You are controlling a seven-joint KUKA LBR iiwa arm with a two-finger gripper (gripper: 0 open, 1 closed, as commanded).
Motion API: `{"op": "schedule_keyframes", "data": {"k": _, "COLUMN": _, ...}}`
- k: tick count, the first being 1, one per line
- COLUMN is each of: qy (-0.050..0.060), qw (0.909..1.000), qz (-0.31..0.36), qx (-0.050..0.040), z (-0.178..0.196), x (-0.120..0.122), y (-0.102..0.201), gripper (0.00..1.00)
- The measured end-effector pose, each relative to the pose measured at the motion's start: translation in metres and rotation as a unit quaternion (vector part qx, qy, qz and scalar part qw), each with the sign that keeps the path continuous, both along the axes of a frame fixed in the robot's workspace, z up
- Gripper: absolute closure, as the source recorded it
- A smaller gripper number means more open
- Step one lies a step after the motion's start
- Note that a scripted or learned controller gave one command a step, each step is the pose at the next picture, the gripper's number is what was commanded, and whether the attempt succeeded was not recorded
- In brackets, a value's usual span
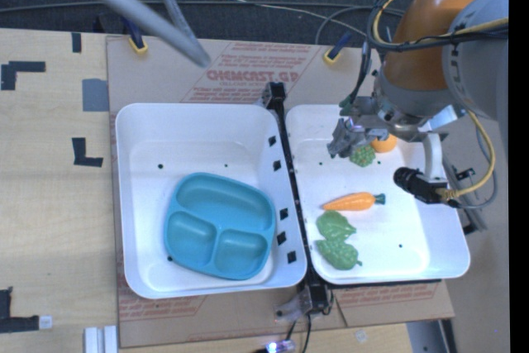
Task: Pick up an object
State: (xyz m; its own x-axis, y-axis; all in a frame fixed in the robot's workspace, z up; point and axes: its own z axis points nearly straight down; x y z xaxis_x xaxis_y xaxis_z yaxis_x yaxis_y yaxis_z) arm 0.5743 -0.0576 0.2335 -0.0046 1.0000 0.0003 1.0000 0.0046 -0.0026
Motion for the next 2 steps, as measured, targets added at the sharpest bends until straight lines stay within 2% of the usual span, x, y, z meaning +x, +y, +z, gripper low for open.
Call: {"op": "schedule_keyframes", "data": {"k": 2, "qy": 0.000, "qw": 1.0000, "qz": 0.001, "qx": 0.0002, "z": -0.018, "x": -0.017, "y": 0.119, "gripper": 1.00}}
